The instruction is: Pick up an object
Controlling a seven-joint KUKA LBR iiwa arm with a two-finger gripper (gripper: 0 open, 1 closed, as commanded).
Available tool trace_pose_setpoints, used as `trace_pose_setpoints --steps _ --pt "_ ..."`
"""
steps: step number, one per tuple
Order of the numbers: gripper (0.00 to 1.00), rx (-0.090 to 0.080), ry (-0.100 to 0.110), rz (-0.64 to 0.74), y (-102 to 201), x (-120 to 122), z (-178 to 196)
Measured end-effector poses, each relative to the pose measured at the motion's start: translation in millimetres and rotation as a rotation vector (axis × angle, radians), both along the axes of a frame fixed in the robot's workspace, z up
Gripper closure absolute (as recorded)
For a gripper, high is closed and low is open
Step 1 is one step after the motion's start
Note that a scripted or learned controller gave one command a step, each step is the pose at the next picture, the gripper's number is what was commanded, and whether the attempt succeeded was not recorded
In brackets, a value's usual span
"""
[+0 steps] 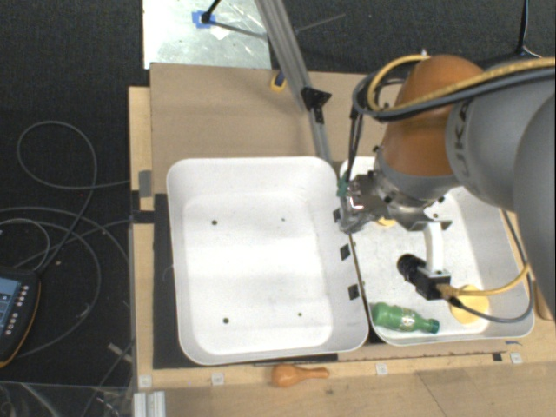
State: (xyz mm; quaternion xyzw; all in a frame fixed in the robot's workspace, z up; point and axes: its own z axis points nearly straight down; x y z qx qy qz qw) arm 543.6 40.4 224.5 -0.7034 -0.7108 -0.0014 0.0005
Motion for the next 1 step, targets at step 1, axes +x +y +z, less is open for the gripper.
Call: trace_pose_setpoints --steps 1 --pt "1.00 0.000 0.000 0.000 52.9 12.4 -8.3"
